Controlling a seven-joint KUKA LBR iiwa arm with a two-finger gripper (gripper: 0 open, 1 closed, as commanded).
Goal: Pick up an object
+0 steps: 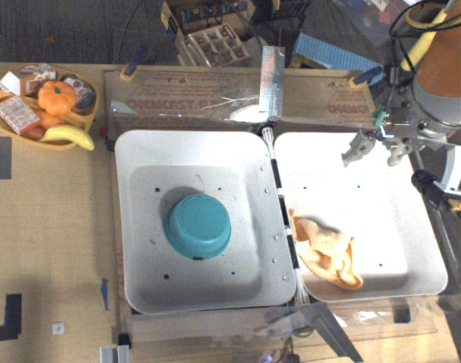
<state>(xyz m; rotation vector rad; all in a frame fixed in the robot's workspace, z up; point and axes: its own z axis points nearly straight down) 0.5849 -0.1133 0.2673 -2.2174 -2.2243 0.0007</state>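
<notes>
A teal bowl (199,225) lies upside down in the middle of the left bin (140,157). A crumpled yellow-orange cloth (327,252) rests in the near left corner of the right bin (412,225). My gripper (377,149) hangs over the far right part of the right bin, well away from the cloth. Its two fingers are spread apart with nothing between them.
A wicker basket (41,104) with toy fruit and a banana sits on the bench at far left. A cardboard wall (193,100) runs behind both bins. Cables and crates lie beyond it.
</notes>
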